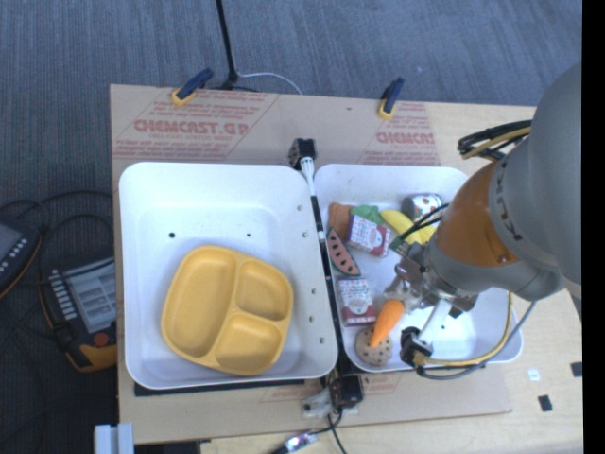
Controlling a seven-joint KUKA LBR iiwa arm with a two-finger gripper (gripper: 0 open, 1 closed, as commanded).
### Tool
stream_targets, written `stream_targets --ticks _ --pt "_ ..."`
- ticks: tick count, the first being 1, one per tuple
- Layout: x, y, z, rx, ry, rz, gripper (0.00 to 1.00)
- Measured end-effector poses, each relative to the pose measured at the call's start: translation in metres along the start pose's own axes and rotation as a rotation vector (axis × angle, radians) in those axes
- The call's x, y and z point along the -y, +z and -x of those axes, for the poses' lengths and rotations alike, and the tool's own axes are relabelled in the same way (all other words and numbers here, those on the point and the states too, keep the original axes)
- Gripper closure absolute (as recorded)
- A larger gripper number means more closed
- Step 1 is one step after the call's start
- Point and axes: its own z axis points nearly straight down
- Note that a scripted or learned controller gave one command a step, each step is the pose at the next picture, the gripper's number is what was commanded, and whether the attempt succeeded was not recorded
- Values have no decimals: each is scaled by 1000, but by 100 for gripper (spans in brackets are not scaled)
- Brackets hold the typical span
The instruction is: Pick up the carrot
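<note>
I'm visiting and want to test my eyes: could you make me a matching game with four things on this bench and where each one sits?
Things:
1. carrot
2. yellow tray
3. blue clamp
4. watermelon slice

Places:
A. in the left bin
B. on the bench's far edge, beyond the left bin
C. in the right bin, close to the gripper
D. in the right bin, along its left wall

Pairs: 1-C, 2-A, 3-B, 4-D
</note>
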Motion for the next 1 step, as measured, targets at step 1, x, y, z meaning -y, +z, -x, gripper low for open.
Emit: stream_targets --ticks 1 --pt "23 -91 -19 25 647 -29 100"
